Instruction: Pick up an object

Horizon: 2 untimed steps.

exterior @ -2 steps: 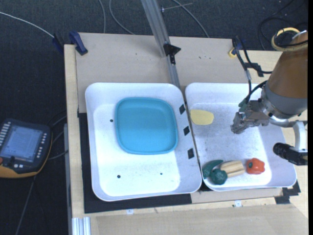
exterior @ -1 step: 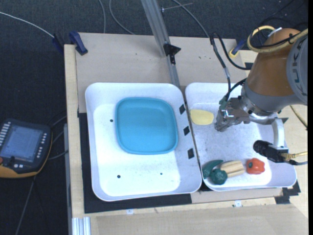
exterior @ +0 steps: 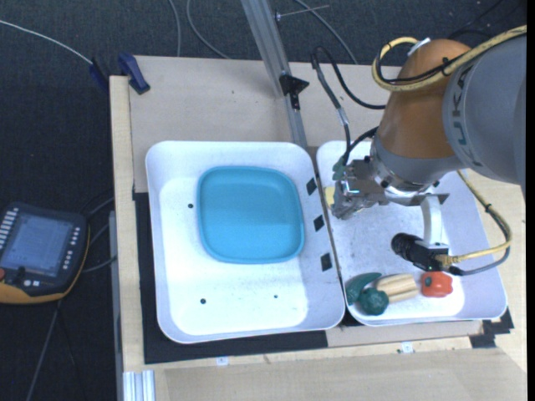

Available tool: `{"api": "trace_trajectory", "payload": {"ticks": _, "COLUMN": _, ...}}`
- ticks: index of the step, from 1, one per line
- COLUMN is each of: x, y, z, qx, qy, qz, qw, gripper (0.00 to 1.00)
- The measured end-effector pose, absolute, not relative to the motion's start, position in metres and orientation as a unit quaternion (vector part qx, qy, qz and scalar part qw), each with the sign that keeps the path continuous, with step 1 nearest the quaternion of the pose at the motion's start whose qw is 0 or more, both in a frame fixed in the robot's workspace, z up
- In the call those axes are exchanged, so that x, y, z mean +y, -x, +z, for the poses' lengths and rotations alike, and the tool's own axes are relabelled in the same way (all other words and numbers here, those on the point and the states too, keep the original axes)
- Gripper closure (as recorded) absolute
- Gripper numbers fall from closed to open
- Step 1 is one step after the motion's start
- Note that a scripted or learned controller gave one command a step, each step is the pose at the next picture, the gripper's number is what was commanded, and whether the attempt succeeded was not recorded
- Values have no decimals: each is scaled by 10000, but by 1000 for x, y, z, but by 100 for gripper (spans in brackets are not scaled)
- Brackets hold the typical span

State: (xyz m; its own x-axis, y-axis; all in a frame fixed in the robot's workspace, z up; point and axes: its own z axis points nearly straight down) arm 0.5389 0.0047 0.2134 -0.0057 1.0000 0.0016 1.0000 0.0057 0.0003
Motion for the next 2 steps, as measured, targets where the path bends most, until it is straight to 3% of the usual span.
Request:
{"api": "trace_trajectory", "payload": {"ticks": 1, "x": 51, "y": -558, "z": 215, "qx": -7084, "qy": 7058, "qz": -5, "qw": 3, "gripper": 100}}
{"api": "trace_trajectory", "payload": {"ticks": 2, "x": 98, "y": -556, "z": 221, "qx": -7085, "qy": 7057, "qz": -6, "qw": 4, "gripper": 100}}
